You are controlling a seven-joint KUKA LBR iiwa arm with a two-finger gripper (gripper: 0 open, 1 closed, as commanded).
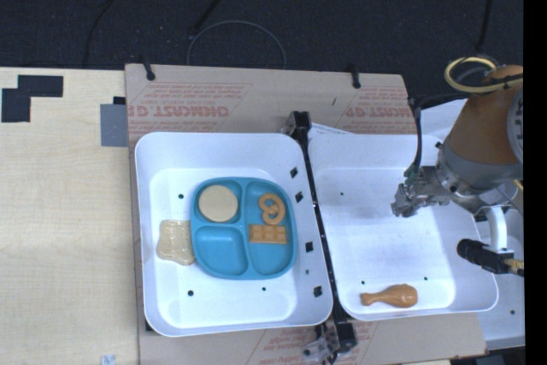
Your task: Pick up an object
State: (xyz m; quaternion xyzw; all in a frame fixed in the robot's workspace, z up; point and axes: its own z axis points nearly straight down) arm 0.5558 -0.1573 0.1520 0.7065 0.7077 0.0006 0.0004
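A tan toy chicken drumstick lies at the near edge of the right bin. In the left bin a blue divided plate carries a round beige patty, a pretzel and a small waffle piece. A pale slice of toast lies just left of the plate. My gripper hangs over the right side of the right bin, well above and behind the drumstick. Nothing shows between its fingers.
The arm's grey and orange wrist fills the right side above the right bin. The black divider runs between the two bins. Cardboard lies under both bins, with a light wooden bench to the left.
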